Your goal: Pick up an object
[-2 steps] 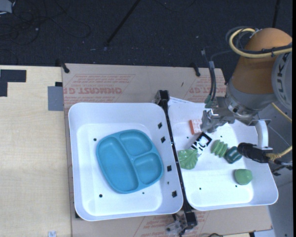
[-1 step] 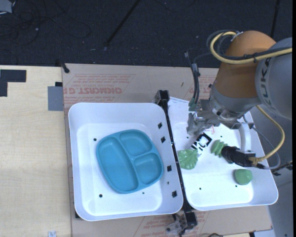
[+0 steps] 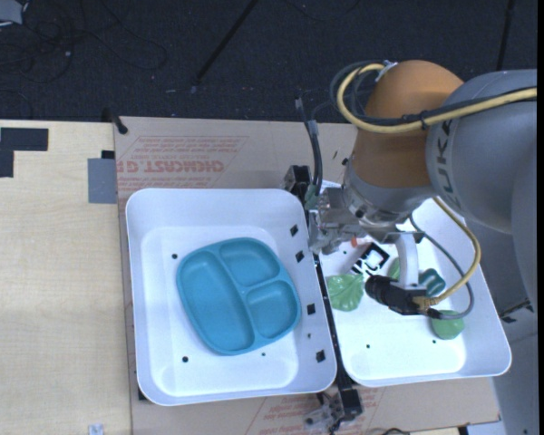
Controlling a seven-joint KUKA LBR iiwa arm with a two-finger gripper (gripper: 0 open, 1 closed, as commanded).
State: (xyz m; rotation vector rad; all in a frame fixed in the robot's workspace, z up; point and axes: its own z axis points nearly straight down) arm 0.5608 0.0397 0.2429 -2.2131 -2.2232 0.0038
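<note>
The claw (image 3: 344, 243) hangs over the right bin (image 3: 476, 352); its state cannot be told. Beside it, the green leaf-shaped toy (image 3: 344, 291) looks light, soft; pinch its middle.

Two white bins: left bin (image 3: 154, 243), right bin (image 3: 471, 356). One blue divided plate (image 3: 238, 294). Two green objects beneath the gripper (image 3: 344, 291) (image 3: 448, 325) (others hidden, uncountable).

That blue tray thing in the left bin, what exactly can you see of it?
The blue tray is a sectioned plate, apparently smooth plastic, light blue all over. It has rounded corners and three compartments: one long one along its left side and two smaller ones on the right. It lies flat, right side up, turned at a slant, on the floor of the left bin. Nothing else touches it.
</note>
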